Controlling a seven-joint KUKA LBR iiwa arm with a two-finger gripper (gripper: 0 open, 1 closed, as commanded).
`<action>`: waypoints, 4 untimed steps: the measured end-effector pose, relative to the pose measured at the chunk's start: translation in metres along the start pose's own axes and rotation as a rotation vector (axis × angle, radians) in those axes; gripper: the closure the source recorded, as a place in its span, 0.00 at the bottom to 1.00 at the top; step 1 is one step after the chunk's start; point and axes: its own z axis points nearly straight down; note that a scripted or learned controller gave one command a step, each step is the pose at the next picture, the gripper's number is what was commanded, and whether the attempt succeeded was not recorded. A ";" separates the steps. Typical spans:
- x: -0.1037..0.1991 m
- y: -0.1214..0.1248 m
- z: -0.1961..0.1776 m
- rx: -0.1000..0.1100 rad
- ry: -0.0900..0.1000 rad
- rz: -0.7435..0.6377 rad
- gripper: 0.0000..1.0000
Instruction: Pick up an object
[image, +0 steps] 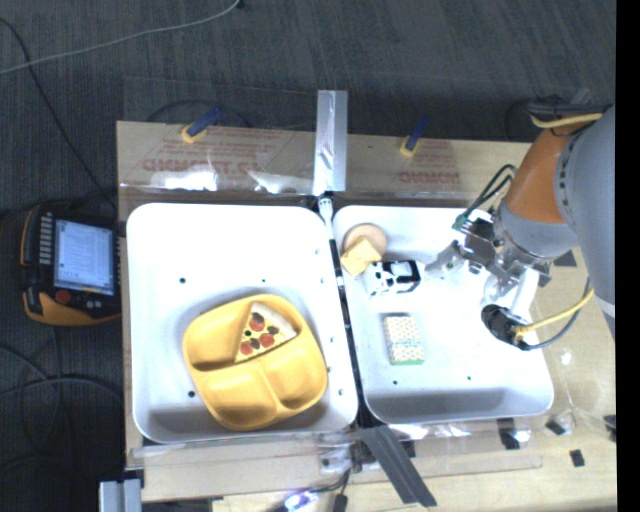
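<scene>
Yellow divided plate (255, 365) up front in the left bin — over in the right bin, the patterned card (403, 338) lies left of the gripper (478, 250) (grip state unclear), long axis front-to-back.

Yellow divided plate (256, 362): left bin, pizza slice (264, 332) in one compartment.
Patterned card (403, 338): flat, right bin.
Tan piece (362, 247), black-white item (393, 276): right bin's upper left.
</scene>
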 end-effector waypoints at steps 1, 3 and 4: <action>0.001 0.000 -0.005 0.006 -0.006 -0.006 1.00; -0.053 -0.065 0.065 -0.036 -0.009 -0.712 1.00; -0.041 -0.070 0.064 -0.037 -0.015 -1.069 1.00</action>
